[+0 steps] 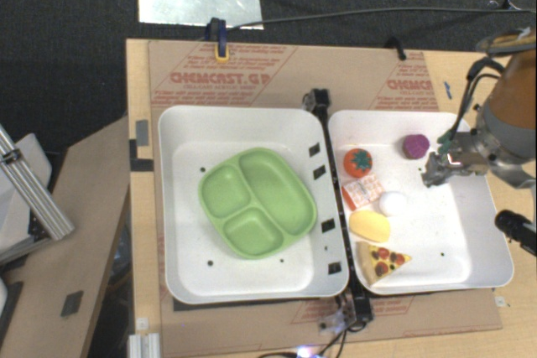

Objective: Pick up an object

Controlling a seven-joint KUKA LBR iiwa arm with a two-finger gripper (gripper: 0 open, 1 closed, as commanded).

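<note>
Dark carpet surrounds the worktop [277, 71], which is covered by printed cardboard and carries two shallow white bins side by side. Left bin [180, 180]: one green divided plate [256, 201], three compartments, lying flat.

Right bin [470, 239]: small toy foods grouped along its left side. Tomato [358, 162] near the top, a red-and-white packet [362, 194] below it, a white round piece [393, 202] just beside the packet, a yellow lump [370, 225] under that, and a pizza slice [384, 260] nearest the front. A purple ball-like piece [416, 146] sits apart, toward the back.

Claw [438, 170] is over the right bin, just beside the purple piece, on its right and slightly forward. Claw is dark and small at this angle; cannot tell whether it is wide or narrow. Nothing visible in it.

Judgement: the purple piece is the nearest candidate. It looks like light, rigid plastic, probably smooth and rounded, so prone to rolling or squirting out. Take it across its widest middle, centred. Flat pizza slice and packet look harder to get under.
</note>
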